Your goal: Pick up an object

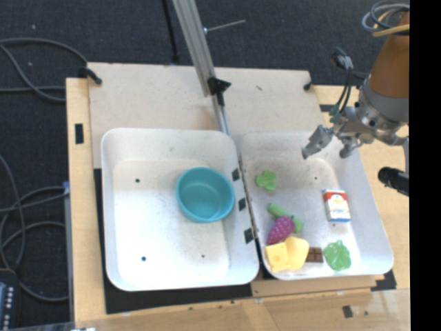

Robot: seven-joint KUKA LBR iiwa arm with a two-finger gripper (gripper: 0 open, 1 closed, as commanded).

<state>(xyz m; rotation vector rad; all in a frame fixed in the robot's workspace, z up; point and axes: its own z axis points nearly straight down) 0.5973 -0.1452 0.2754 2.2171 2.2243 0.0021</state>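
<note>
So right now my jaws (332, 142) hang over the far end of the right bin (372, 212), spread apart with nothing between them — this is the approach step, no pick made yet. All the candidates sit lower in that bin: a small green piece (266, 180), purple grapes (281, 227), a yellow block (288, 253), a little carton (336, 205) and a green leafy thing (337, 254). The carton stands apart from the pile, so I'd guess it's the easiest target. Next I need to line up over it and drop straight down. The teal bowl (204, 194) sits alone in the left bin (124, 185).
</note>
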